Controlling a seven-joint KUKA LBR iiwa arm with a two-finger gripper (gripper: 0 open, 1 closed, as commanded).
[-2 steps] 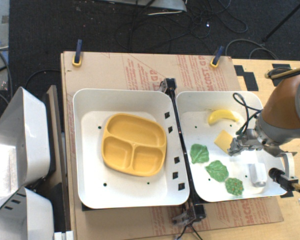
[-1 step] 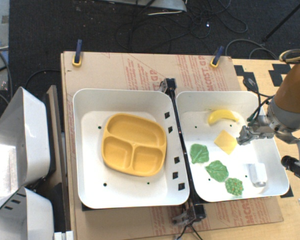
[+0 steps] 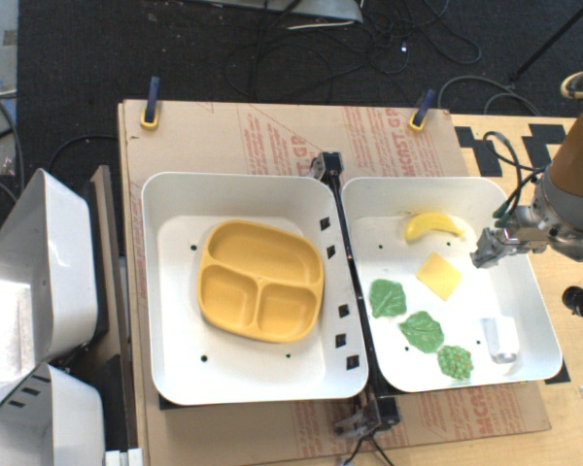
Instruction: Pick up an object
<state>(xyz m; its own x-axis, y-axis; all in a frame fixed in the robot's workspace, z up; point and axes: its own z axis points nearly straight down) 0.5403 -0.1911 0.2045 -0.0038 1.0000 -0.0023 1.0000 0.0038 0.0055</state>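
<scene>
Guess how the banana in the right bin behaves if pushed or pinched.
The banana looks like smooth toy plastic, so probably stiff, light and a bit slippery. Its curve and rounded body suggest it may pivot or rock under a push rather than slide straight. It lies near the right bin back wall, which might stop it.

I can make out red printing on the cardboard sheet [image 3: 272, 129] under the two white bins [image 3: 165, 260], but it runs upside down and mirrored from my view, and I cannot read any word of it with confidence.
</scene>
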